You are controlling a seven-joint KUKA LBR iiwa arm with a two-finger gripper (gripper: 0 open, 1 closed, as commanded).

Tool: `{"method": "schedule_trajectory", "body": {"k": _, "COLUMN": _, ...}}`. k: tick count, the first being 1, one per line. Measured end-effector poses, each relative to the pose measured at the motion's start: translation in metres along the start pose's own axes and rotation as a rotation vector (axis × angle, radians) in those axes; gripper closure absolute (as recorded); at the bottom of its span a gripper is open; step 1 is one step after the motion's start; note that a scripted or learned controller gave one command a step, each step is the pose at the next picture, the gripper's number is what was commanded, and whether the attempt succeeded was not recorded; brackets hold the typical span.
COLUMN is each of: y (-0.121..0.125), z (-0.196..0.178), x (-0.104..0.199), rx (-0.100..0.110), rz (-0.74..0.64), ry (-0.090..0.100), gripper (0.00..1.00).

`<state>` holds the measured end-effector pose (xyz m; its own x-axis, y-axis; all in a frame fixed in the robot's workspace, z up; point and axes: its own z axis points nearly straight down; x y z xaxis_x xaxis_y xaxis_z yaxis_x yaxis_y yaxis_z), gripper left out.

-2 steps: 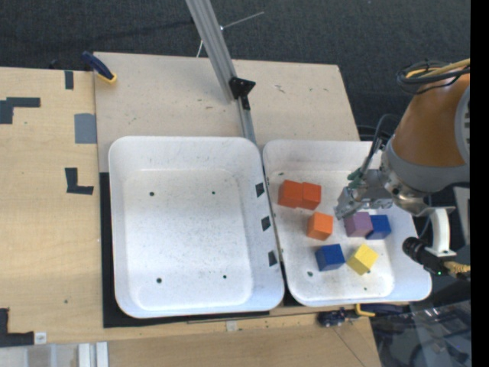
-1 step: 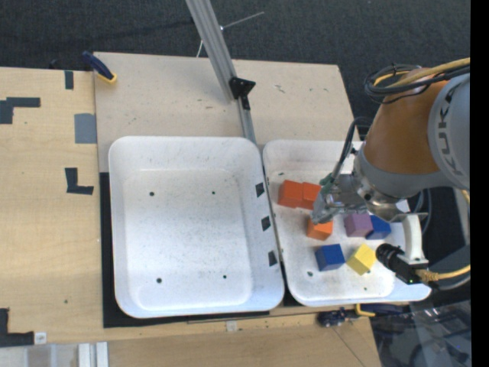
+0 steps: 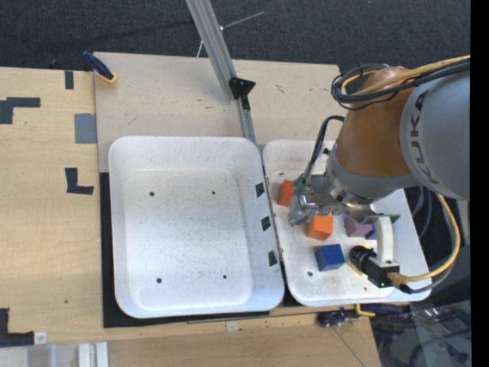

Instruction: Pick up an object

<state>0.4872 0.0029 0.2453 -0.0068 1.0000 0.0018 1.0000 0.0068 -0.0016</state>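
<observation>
The right bin (image 3: 302,281) holds several small blocks. An orange block (image 3: 284,193) lies near its left wall, an orange cube (image 3: 321,227) sits near the middle, a blue cube (image 3: 330,257) is closer to the front, and a purple piece (image 3: 357,227) is partly hidden under the arm. My gripper (image 3: 303,206) is low over this bin, between the orange block and the orange cube and close to both. The wrist hides its tip, and nothing can be seen held in it.
The left bin (image 3: 122,159) lies beside the right one, with their walls touching. A slanted metal rail (image 3: 218,48) runs down from the top to the gap between the bins. A small blue and yellow tool (image 3: 99,66) lies on the bench at the far left. Cables (image 3: 439,266) hang on the right.
</observation>
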Motion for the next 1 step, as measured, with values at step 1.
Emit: {"method": "schedule_trajectory", "body": {"k": 1, "y": 0.0002, "z": 0.0158, "x": 0.0571, "rx": 0.003, "rz": 0.000, "ry": -0.001, "gripper": 1.00}}
